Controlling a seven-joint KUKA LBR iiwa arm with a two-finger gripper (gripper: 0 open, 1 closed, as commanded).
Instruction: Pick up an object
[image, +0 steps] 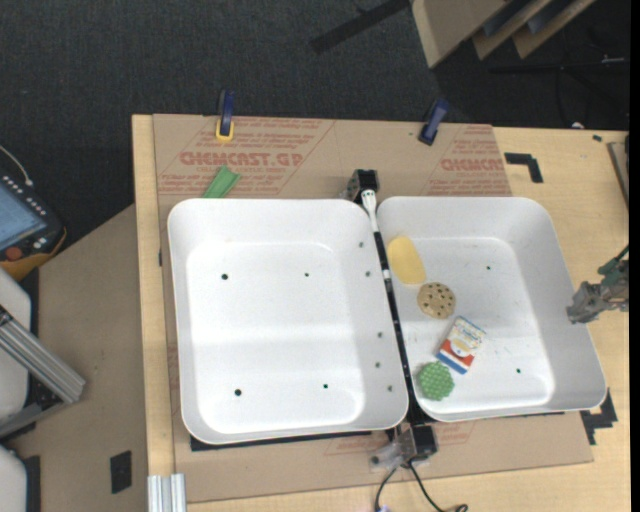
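Tool (597, 298) at the right bin (560, 250) rim — partly cut off; grip state impossible to tell.

- The gripper (592, 300), at the outer rim of the right bin (560, 240), is cut off by the picture's edge; the arm behind it is out of frame.
- Print on the small carton (460, 345) in that bin is too small to read.

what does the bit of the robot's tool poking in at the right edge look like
The tool is a small grey metal piece with a dull, slightly greenish sheen and a knobbly, irregular outline. It is too blurred to make out fingers, cables or markings.
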